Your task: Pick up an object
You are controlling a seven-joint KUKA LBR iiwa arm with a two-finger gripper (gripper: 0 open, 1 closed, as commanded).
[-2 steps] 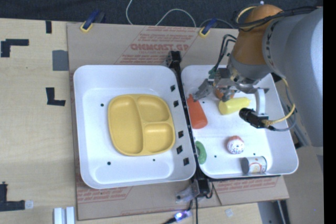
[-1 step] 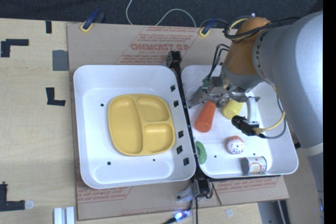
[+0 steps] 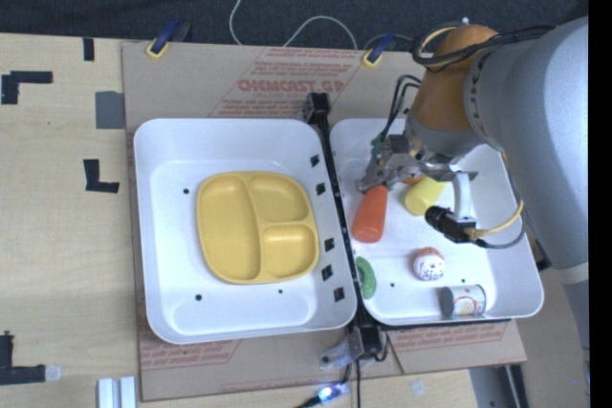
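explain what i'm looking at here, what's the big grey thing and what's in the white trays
The big grey thing is a robot arm with an orange band near its wrist, reaching in from the right. The single camera sits above the bench, looking down at a slant.

Two shallow white bins sit side by side on it. The left bin holds a yellow divided plate. The right bin holds an orange carrot-shaped toy, a yellow object, a small white ball with red marks, a little can lying on its side and a green piece at the bin's left wall.

The pincer is just above the carrot's top end. Whether it grips anything is unclear.
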